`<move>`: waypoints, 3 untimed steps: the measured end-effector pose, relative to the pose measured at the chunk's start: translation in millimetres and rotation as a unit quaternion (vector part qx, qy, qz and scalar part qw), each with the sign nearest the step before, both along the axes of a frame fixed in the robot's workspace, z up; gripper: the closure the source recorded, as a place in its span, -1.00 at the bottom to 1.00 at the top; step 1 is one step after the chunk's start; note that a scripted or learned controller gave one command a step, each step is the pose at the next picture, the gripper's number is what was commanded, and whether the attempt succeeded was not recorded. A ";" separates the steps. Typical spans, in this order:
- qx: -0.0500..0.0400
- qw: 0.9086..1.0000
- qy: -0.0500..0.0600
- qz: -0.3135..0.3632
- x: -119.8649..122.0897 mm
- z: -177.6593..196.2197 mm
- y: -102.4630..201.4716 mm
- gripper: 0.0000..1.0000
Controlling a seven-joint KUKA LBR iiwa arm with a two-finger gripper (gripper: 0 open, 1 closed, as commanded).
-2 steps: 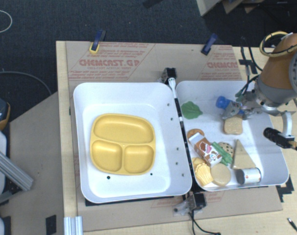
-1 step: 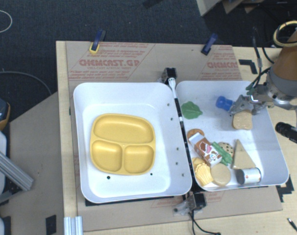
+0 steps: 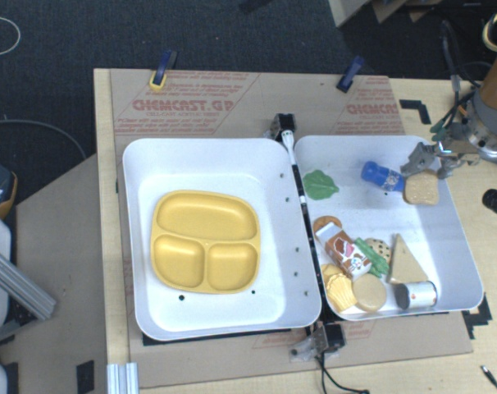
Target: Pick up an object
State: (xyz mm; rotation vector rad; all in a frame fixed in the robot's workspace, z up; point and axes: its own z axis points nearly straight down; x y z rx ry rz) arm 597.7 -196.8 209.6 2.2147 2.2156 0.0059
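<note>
Arm [image 3: 486, 113]: reaching in over the right bin [image 3: 458, 257] from the right.
Jaws: state cannot be told.
Nearest things: blue bottle [image 3: 380, 176] and bread slice [image 3: 421, 190] lying just beside the gripper [image 3: 433, 158].
Left bin [image 3: 138, 220]: holding a yellow tray [image 3: 205, 240].

Camera position: single fixed overhead view.
It looks down at a slant on both bins [image 3: 134, 220]; my arm [image 3: 486, 113] enters from its right.
</note>
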 end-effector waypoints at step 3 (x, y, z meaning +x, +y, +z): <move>0.004 1.000 0.006 0.003 -28.6 21.5 112.0 1.00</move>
